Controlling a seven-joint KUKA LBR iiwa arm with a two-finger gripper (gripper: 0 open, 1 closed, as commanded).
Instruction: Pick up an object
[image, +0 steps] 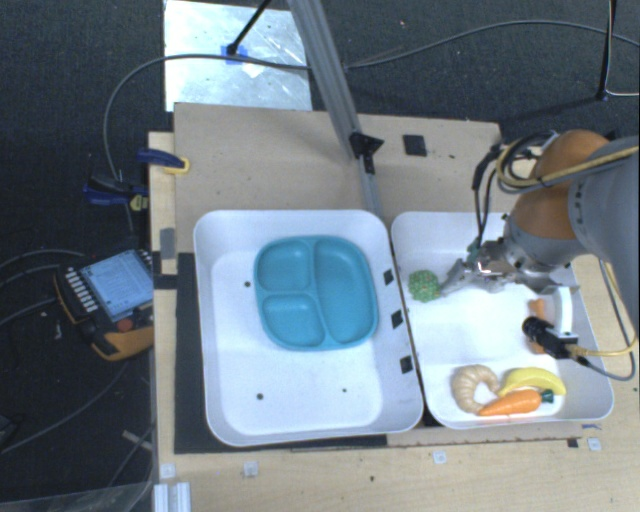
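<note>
A small green broccoli-like piece (424, 286) lies at the left side of the right bin (470, 330), close to the wall between the bins. My gripper (452, 281) hangs low over the right bin, just to the right of that green piece and pointing at it. Whether they touch is unclear. At the bin's front right corner lie a beige pastry-like piece (472, 386), a yellow banana (533, 378) and an orange carrot (511, 404), packed together. A small orange object (539, 309) peeks out under the arm's wrist.
The left bin (225, 390) holds a blue divided plate (316, 292). A grey pole (335, 90) slants across the board behind the bins. The arm's cables (560, 345) loop over the right bin's right rim. Clamps and a handheld device lie left of the bench.
</note>
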